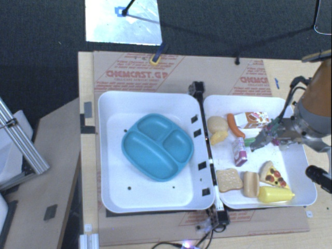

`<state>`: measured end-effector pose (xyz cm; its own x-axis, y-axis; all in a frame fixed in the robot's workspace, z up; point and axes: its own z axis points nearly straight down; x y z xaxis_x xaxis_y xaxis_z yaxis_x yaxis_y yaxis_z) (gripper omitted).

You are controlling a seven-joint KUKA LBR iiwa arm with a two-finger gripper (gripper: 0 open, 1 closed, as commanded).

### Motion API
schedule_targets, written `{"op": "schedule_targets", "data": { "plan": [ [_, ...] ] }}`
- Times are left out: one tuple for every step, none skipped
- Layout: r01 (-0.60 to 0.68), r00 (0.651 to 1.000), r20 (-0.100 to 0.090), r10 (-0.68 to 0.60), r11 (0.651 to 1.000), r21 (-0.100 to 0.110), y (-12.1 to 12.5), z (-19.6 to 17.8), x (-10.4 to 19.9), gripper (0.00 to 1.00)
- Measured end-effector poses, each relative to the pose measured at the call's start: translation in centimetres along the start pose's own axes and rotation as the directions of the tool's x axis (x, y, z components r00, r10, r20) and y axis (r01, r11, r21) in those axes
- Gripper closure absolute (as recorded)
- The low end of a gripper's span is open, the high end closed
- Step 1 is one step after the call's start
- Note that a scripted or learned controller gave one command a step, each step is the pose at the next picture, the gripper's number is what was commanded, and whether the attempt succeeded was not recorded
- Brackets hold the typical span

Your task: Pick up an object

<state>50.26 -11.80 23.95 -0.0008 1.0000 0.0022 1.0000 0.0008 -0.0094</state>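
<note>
Two shallow white bins sit side by side on the table (87, 227). The left bin (111, 191) holds a blue divided plate (157, 146) with three compartments, lying near its middle.

The right bin (303, 180) holds a scatter of toy food. Along its left side, near the divider, are a pale bread roll (216, 123) and, just below it, a small yellow piece (219, 137). Beside the roll lies an orange sausage (235, 125), slanted, and just to its right a small carton with a red and white label (251, 119) lies on its side. Below the sausage is a small pink and white carton (239, 151). Along the near edge of the bin lie a slice of toast (229, 180), a tan bun (251, 183) touching it, a pizza slice (273, 174) and a yellow piece shaped like a banana (274, 194).

The arm reaches in from the right, its orange band (317, 93) above the grey wrist. The hand (258, 143) hangs over the middle of the right bin, pointing left, between the red-labelled carton and the pizza slice, just to the right of the pink carton. Something green shows at its tip, but whether the fingers are apart or together cannot be told, nor whether anything is caught between them.
</note>
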Motion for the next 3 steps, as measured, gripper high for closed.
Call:
{"op": "schedule_targets", "data": {
  "plan": [
    [0.002, 1.000, 0.002, -0.002, 1.000, -0.011, 0.2, -0.5, 0.0, 0.00],
    [0.001, 1.000, 0.001, -0.001, 1.000, -0.006, 0.6, 4.5, 1.0, 0.00],
    [0.000, 1.000, 0.000, 0.000, 1.000, -0.004, 0.6, 10.9, 1.0, 0.00]
  ]
}}
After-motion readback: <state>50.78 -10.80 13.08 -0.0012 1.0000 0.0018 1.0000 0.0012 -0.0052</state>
